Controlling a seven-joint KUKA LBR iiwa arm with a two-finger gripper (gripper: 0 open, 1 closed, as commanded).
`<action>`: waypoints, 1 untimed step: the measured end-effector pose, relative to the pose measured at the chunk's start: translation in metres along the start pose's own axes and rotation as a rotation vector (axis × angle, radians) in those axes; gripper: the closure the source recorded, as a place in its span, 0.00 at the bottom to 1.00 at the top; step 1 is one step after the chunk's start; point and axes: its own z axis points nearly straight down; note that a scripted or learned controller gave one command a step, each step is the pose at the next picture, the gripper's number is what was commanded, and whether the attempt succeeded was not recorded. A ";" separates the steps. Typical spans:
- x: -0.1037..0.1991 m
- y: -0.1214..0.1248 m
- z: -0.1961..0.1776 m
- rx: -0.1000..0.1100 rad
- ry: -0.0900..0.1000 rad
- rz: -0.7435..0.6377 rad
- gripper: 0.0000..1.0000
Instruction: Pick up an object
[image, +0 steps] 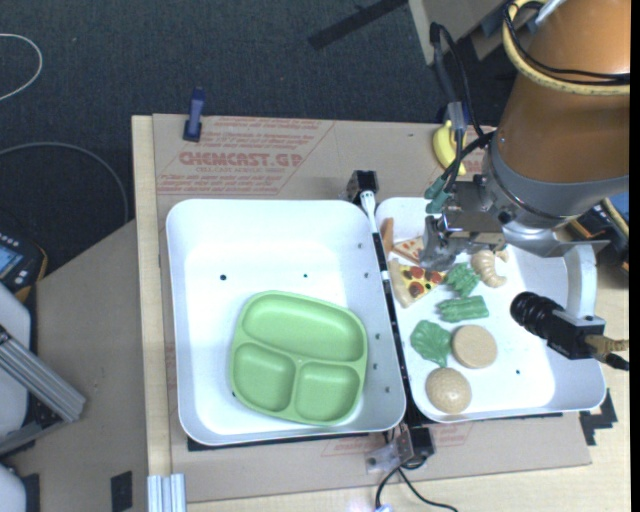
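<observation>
Pizza slice (411, 286) beside end effector (437, 258); pointing direction unclear.

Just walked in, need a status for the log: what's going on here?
The arm reaches in from the right, its gripper low over the back of the right bin, at the toy pizza slices. No object can be seen in its grasp. Green toy pieces and two round buns lie nearer the front. The left bin holds a green divided tray.

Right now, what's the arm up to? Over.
Gripper low in right bin, at the pizza slices. No pickup confirmed. Green vegetables and bread rolls crowd close.
</observation>
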 end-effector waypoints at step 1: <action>0.000 0.001 -0.010 -0.002 -0.001 -0.001 1.00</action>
